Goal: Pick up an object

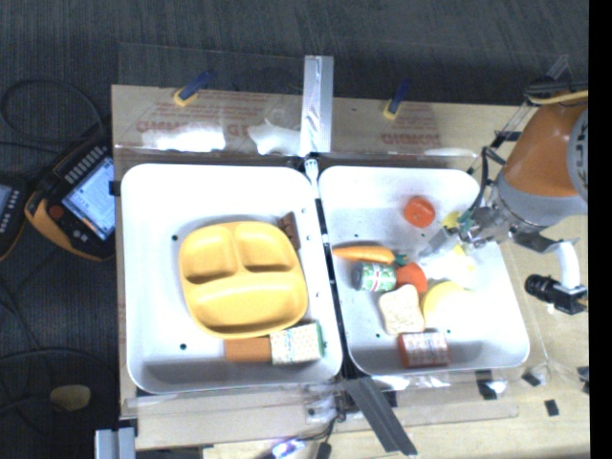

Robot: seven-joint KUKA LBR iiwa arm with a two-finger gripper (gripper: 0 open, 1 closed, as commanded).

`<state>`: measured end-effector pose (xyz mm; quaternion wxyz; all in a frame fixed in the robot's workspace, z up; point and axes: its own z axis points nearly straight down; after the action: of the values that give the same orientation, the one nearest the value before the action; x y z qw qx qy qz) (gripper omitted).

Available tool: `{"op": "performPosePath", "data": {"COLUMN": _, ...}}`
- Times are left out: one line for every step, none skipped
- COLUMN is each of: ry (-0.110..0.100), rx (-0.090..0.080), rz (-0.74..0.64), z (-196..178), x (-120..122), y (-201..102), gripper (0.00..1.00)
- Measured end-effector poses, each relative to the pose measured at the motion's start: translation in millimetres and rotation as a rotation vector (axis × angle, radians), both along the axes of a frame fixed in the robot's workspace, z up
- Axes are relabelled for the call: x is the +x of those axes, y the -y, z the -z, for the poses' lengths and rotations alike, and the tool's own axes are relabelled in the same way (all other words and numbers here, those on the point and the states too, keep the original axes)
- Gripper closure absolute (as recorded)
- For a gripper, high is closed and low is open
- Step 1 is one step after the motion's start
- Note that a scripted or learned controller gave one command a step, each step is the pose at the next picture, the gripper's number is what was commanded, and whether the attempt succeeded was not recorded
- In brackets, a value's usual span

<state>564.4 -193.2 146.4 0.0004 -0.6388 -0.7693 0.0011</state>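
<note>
The right bin holds a red ball, an orange carrot, a green can, an orange-red ball, a slice of bread, a yellow lemon, a pale yellow piece and a brown can. My gripper hangs low over the bin's right side, just right of the red ball and above the pale yellow piece. I see nothing clearly held in it.
In the left bin lie a yellow divided plate, a dark brown piece at its top right corner, an orange-brown block and a white and green box. A pendant lies off the bench to the left.
</note>
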Motion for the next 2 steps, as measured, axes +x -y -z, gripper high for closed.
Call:
{"op": "performPosePath", "data": {"ry": 0.000, "rx": 0.000, "rz": -0.006, "z": 15, "x": -12, "y": -31, "gripper": 1.00}}
{"op": "performPosePath", "data": {"ry": 0.000, "rx": -0.001, "rz": 0.075, "z": -35, "x": 36, "y": -34, "gripper": 1.00}}
